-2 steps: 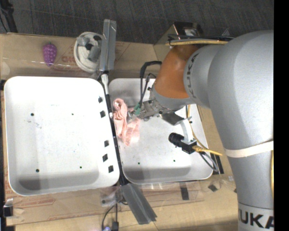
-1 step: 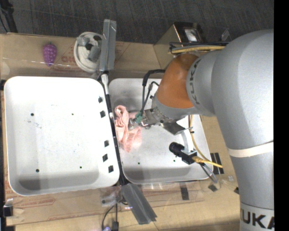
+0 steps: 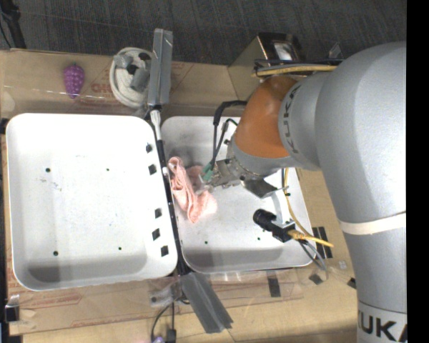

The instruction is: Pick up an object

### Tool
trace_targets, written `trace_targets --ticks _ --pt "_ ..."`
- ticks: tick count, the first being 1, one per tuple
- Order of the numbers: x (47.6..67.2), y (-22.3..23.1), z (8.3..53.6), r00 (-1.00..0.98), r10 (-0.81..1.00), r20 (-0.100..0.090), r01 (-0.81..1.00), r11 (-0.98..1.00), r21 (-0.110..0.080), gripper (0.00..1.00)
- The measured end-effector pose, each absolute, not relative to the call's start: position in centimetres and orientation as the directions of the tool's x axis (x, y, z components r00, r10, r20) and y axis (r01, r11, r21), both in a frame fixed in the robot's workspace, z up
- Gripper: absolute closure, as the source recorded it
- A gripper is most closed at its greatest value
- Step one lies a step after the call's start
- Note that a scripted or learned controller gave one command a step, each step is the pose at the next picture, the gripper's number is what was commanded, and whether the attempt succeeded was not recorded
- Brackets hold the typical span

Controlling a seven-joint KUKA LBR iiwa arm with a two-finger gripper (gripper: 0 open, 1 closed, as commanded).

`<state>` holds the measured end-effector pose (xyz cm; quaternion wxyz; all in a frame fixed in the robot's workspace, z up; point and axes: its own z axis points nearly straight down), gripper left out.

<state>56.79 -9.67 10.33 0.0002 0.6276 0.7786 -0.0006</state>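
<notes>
Camera view, looking down on both bins. My gripper (image 3: 213, 174) sat low in the right bin (image 3: 236, 259), at the right edge of the pink cloth (image 3: 189, 191). Could not tell how it stood, parted or closed; wrist and cables hid the tips. Nothing showed that I held the cloth.

The cloth lay crumpled in the right bin's left part, close against the divider wall shared with the left bin (image 3: 79, 191). Judged it soft, light, floppy: it would sag and could slip out of a shallow pinch. Best hold looked to be a raised fold near the bunched middle, not a flat hem.

Edges: the divider wall ran just beside the cloth, with small dark clips along it, so little room on that side. Open white floor lay toward the near wall and to the cloth's right, though a black fitting on my arm (image 3: 272, 222) hung over part of it. Straight up seemed the freest path.

On the desk (image 3: 36, 84) beyond the bins: a purple object (image 3: 74, 79) and a white roll (image 3: 129, 73).
</notes>
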Motion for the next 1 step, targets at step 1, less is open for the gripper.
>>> trace_targets --ticks 1 --pt "62.23 -5.68 19.25 -0.496 0.868 -0.002 0.868 0.496 0.000 1.00"
